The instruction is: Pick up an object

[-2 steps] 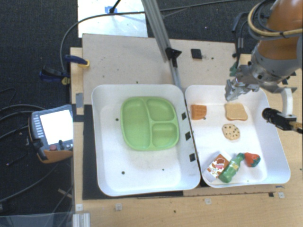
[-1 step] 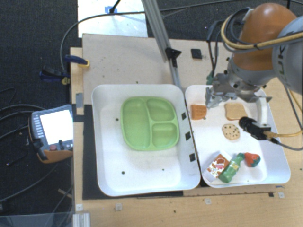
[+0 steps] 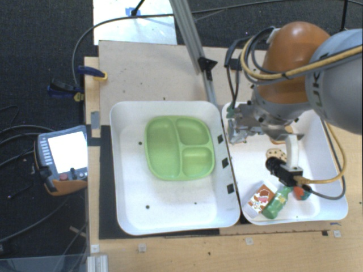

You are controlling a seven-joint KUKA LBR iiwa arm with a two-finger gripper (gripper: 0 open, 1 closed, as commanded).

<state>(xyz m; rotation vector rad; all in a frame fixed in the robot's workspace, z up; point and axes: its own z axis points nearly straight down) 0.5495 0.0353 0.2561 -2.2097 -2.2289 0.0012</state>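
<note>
Pincer (image 3: 235,130) over right bin (image 3: 323,208), green bottle (image 3: 276,204) nearby

No writing can be made out from here. The small red-and-white printed packet (image 3: 260,199) in the right bin carries a picture too blurred to read, and the handheld pendant's bright screen (image 3: 67,151) at left is washed out.

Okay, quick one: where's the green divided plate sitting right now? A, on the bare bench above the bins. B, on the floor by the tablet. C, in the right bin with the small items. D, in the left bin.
D: the green plate lies flat inside the left bin, apart from the arm.
</note>
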